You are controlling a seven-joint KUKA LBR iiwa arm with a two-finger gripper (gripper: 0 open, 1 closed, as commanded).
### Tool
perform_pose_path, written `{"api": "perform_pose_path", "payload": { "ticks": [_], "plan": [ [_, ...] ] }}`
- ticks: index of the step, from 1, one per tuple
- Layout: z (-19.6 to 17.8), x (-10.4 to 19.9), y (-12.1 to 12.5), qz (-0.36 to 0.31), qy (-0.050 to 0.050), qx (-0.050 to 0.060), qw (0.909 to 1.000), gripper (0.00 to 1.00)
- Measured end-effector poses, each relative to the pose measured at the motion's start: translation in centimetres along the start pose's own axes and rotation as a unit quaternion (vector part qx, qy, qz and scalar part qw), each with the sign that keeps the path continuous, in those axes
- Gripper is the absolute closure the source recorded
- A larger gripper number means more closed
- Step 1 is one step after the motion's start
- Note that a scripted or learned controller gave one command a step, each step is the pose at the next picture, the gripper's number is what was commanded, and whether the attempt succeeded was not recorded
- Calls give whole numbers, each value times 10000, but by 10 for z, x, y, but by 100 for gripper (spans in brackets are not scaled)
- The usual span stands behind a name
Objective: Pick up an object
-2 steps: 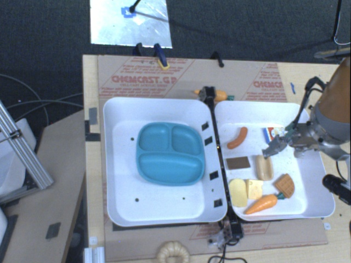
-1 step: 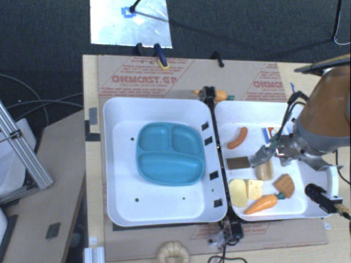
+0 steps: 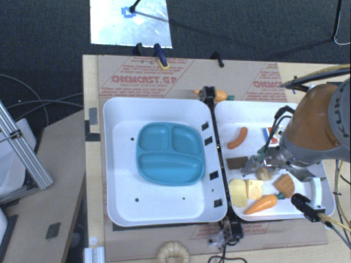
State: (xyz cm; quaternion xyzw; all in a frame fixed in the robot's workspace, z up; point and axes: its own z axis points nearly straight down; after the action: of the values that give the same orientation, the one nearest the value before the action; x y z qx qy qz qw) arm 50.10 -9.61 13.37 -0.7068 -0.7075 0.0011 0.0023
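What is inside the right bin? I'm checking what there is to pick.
In the right bin: a sausage, brown block, cheese, carrot, cracker. The arm covers the far right part.

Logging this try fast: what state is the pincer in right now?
Pincer: low in the right bin, by the small food items; open or closed cannot be told, and no grasp is visible.

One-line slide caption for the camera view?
KUKA arm's gripper hovers among toy food in the right bin; blue divided plate sits in the left bin.
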Motion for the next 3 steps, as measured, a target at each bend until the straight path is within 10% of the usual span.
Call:
{"api": "perform_pose_path", "payload": {
  "ticks": [1,2,3],
  "plan": [
    [46,-1,4,0,-21,-74,10000,0],
    [32,-4,6,13,-61,-135,9999,100],
    [-12,-8,12,-11,-10,-37,10000,100]
  ]
}}
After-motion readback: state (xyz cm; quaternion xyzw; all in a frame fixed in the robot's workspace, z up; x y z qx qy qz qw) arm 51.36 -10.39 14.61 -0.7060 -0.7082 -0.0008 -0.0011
